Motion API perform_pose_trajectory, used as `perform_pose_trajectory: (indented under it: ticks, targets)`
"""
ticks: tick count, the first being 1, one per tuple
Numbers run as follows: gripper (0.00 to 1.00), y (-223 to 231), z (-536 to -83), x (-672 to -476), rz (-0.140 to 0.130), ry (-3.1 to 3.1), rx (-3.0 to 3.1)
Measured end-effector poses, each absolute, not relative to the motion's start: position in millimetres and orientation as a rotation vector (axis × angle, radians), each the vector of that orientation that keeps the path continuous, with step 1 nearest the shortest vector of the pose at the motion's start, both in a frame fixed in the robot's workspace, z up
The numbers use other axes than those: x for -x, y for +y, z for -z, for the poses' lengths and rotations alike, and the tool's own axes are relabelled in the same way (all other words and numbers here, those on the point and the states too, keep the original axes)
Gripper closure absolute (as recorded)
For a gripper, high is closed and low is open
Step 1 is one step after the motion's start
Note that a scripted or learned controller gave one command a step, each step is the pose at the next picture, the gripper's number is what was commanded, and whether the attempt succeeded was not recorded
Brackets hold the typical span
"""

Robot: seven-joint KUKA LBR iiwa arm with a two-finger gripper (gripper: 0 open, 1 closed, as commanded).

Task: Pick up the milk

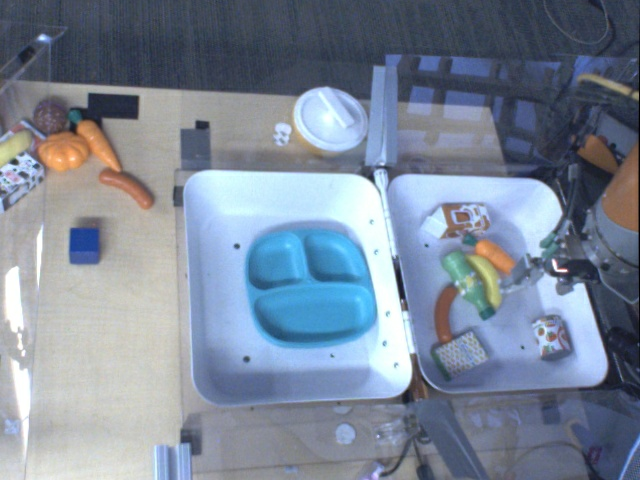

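The milk (465, 218) lies at the back of the right bin (575, 363). The gripper (527, 271) sits lower down by the banana (487, 278), fingers open with nothing inside. It could grab the banana by mistake.

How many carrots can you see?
2. One carrot lies on the bench at the far left, next to the little pumpkin. The other carrot is in the right bin, in the toy food pile. More could hide underneath.
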State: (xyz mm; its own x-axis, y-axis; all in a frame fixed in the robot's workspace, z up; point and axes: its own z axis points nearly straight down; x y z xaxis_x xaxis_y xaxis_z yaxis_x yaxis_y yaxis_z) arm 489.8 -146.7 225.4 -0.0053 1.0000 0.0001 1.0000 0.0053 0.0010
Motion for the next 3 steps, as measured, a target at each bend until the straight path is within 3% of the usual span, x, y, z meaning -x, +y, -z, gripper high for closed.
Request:
perform_pose_trajectory:
  ticks: [1,2,3]
  targets:
    - [0.00,-205.6,-181.0,-487.1,0.000,2.117,-2.322]
    - [0.00,-192.8,-90.3,-489.5,-0.007,2.228,-2.204]
    - [1.00,-193.1,-103.0,-492.0,-0.012,2.224,-2.198]
